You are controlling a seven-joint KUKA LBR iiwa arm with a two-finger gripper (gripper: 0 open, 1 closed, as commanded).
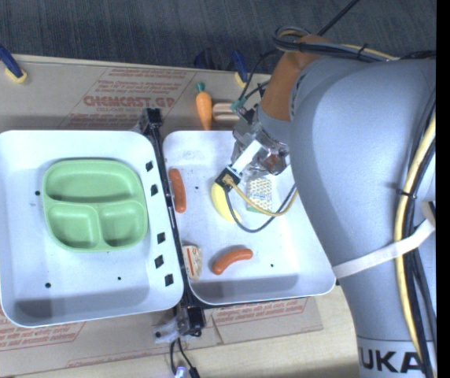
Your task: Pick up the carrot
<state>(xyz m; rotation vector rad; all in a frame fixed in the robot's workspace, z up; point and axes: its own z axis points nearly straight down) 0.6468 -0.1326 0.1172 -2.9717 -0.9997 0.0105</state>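
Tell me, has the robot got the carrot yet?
Not yet. Nothing looks done: the carrot lies on the brown board just beyond the right-hand bin's far rim, with nothing touching it. In hand: the gripper is over that bin, near the banana and apart from the carrot. Left: reach the carrot, close on it, lift.

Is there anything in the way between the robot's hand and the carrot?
Only small things. The carrot lies outside the bins, on the cardboard just past the right bin's far rim. The gripper is over that bin, so the low rim lies between them. A tan thing sits beside the carrot.
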